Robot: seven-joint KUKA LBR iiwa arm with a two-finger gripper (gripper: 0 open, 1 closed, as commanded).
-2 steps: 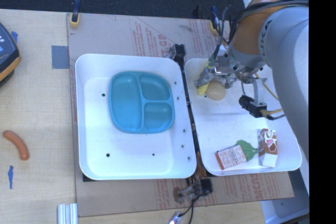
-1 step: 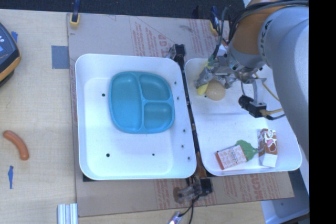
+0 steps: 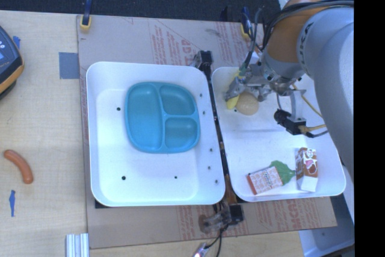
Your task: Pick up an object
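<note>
At the near end of the right bin (image 3: pixel 337 185) you have 2 flat packets (image 3: pixel 266 179), hard to pinch. Farther back, the gripper (image 3: pixel 243 92) sits over a tan egg-like object (image 3: pixel 246 106) beside something yellow (image 3: pixel 232 103); I cannot tell its finger spacing. Centre on the egg before closing.

One fixed overhead camera, slanted down over both white bins (image 3: pixel 96 129), arm (image 3: pixel 325 39) from the right.

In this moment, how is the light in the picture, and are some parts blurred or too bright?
Camera view: strong, even light; the white bins are almost overexposed, hiding their wall detail; a soft shadow lies under the blue plate; the arm's grey body looks large and soft; small items near the jaws blur together.
</note>
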